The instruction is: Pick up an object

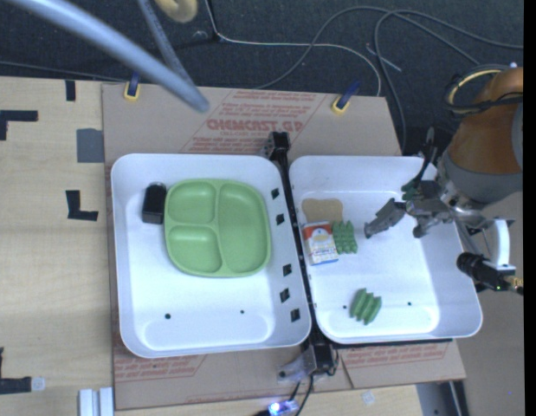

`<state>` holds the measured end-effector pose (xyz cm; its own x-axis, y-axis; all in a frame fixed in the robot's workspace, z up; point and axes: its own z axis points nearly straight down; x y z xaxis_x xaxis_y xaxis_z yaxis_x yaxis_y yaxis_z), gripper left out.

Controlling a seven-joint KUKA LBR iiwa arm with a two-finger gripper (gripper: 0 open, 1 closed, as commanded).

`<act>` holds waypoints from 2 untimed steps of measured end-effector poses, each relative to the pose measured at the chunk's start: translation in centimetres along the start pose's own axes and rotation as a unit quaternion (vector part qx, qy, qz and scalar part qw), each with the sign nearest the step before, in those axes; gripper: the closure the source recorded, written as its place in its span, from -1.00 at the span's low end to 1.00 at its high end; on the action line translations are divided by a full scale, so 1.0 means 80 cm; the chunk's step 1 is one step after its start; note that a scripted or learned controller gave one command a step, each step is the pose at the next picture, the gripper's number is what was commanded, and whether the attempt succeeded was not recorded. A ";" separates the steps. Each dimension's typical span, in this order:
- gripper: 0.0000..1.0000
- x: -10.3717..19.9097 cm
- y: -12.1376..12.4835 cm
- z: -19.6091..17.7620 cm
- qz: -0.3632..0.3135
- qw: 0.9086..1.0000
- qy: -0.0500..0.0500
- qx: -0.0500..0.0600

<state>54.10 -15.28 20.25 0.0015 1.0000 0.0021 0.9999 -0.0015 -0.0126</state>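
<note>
**My gripper is hanging over the right bin, gripping nothing**

I am reaching in from the right with my arm (486,141), its orange band showing above the wrist, and my gripper (396,218) is hovering above the right bin (441,271), pointing left. Its two fingers are standing spread apart, one dark tip (377,224) stretching toward the middle of the bin, and nothing is sitting between them.

The things I could pick are lying to the left of and nearer than my gripper, apart from it. A tan flat piece (322,209) is lying by the bin's left wall. Just on its near side a small red-and-white packet (320,243) is resting, and a green ridged piece (344,237) is lying right beside that packet on its right. Another green ridged piece (365,305) is sitting alone toward the near edge of the same bin, well apart from the rest.

In the left bin (133,258) a green divided plate (218,228) is lying flat, with a small black object (153,204) just beside its left edge.
</note>
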 end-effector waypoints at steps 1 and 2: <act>-1.00 0.000 0.003 -0.007 -0.001 1.000 -0.001 -0.006; -1.00 -0.001 -0.002 0.049 -0.001 1.000 -0.001 -0.003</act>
<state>53.89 -15.37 16.34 -0.0006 1.0000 0.0001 1.0000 0.0006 -0.0059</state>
